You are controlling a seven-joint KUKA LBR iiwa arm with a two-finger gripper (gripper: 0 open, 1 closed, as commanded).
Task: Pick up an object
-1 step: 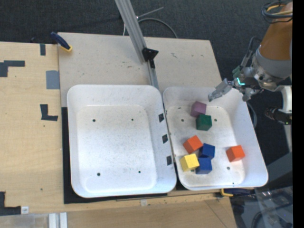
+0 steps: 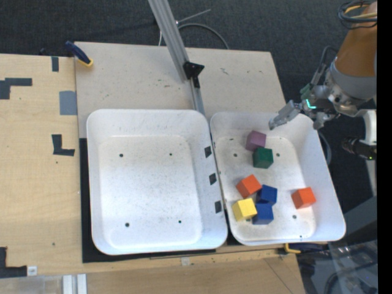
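Crowding is threatening the grab: two-finger gripper (image 2: 293,114), jaws spread and holding nothing, is hovering near the purple cube (image 2: 256,140) touching the green cube (image 2: 263,158).

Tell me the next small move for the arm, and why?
Probably lower the gripper toward the purple block. The gripper hangs over the right bin's upper edge holding nothing, and that block lies nearest, slightly apart from the green block.

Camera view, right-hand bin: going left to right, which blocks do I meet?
Yellow block → orange block → purple block → green block → red-orange block. The two blue blocks overlap the middle ones in left-right position, so I leave them out.
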